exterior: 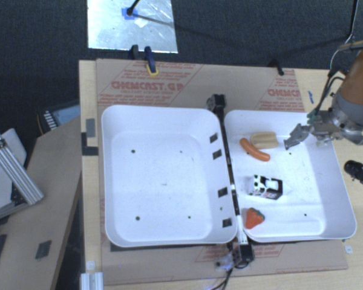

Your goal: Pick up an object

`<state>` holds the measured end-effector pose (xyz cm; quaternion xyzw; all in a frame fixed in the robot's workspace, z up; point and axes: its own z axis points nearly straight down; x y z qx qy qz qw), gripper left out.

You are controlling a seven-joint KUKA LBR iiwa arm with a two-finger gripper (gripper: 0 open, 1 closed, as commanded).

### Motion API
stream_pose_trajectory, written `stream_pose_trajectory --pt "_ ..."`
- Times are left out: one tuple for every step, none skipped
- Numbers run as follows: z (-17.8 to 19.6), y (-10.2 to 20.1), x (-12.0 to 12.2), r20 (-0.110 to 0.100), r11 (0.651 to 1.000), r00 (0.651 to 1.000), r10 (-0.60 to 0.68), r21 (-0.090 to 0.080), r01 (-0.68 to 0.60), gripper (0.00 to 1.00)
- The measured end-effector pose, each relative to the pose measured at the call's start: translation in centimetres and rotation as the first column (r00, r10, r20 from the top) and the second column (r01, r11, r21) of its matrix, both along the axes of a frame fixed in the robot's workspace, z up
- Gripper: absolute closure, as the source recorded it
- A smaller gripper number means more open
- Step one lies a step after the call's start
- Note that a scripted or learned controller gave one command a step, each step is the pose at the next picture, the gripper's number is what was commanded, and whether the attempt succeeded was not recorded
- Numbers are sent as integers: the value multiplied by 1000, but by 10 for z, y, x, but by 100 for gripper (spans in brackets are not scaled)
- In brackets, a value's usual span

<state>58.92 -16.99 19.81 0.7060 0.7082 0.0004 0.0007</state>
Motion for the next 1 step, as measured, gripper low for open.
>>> stream_pose_trajectory --pt "11 0 1 4 1000 1000 3 0 -3 100"
